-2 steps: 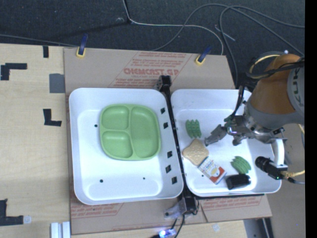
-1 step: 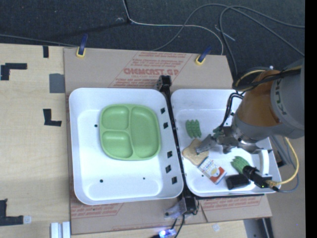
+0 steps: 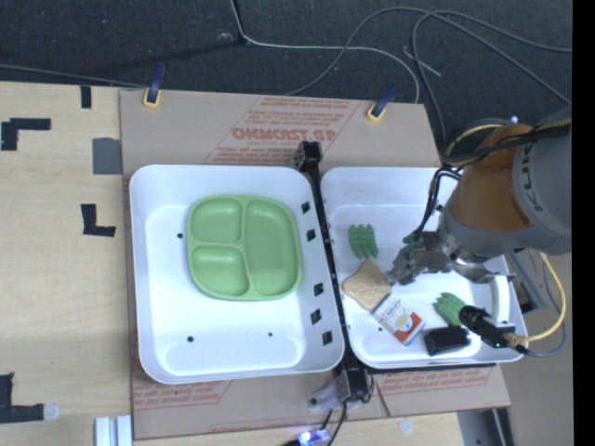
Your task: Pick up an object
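a: what do you see under the bins?

b: you see a brown cardboard sheet (image 3: 279, 128) with red print, held at its far edge by two yellow-and-blue clamps (image 3: 153, 89). it lies on a pale wooden bench (image 3: 56, 277) marked with bits of black tape (image 3: 93, 219).

a: and beyond the bench?

b: you get a dark carpet-like floor (image 3: 112, 17), with thin pale cables (image 3: 307, 45) trailing across it. the light is even and soft.

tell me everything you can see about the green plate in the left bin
The green plate is a pale green, rounded-square tray, plastic by its look, split by raised ridges into three compartments. It lies flat, right way up, in the upper middle of the left bin. It rests on the bin's floor with nothing else touching it.
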Available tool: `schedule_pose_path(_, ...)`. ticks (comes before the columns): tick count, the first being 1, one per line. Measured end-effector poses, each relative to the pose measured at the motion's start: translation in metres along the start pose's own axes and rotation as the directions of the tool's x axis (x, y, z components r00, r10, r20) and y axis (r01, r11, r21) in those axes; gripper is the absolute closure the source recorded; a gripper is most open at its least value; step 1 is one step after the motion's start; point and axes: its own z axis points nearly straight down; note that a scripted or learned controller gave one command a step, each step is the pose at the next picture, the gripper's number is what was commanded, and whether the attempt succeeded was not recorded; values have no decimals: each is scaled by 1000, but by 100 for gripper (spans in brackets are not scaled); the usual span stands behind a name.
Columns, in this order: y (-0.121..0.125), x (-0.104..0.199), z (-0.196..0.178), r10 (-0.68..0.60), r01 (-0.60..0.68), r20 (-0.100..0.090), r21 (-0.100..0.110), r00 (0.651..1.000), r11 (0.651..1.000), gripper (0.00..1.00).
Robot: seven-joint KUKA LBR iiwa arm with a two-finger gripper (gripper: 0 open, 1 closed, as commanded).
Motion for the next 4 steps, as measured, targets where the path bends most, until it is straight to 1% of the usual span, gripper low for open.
schedule_pose_path(1, 7, -4, -60, 1, -1, 3, -8, 1000, 1000, 100)
schedule_pose_path(2, 7, -3, -95, 1, -1, 2, -5, 1000, 1000, 100)
schedule_pose_path(4, 48, 107, -111, -5, 5, 0, -4, 1000, 1000, 100)
